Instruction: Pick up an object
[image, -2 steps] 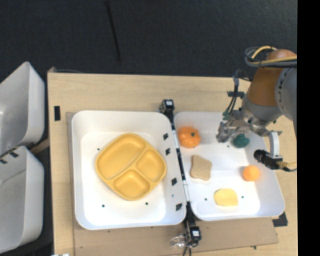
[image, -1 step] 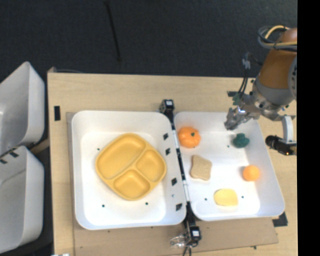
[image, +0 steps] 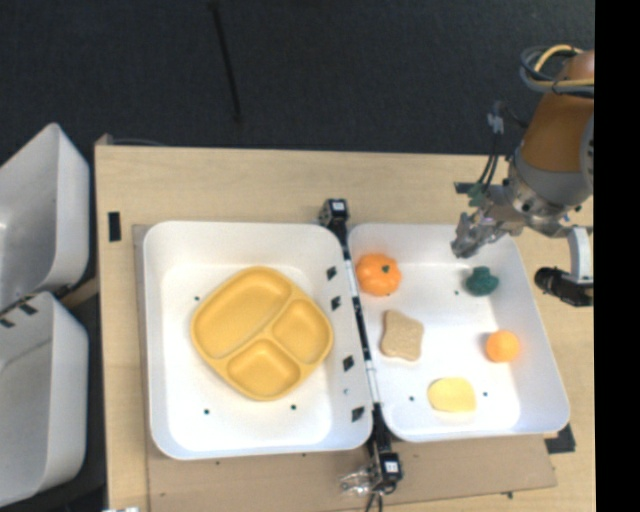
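right bin: green object just below gripper, grip state unclear.

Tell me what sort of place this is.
Most likely a robotics lab bench set up for pick-and-place trials. Two white bins sit side by side on a wooden board, a yellow divided plate in one and toy foods like a pumpkin in the other, with a gripper overhead.
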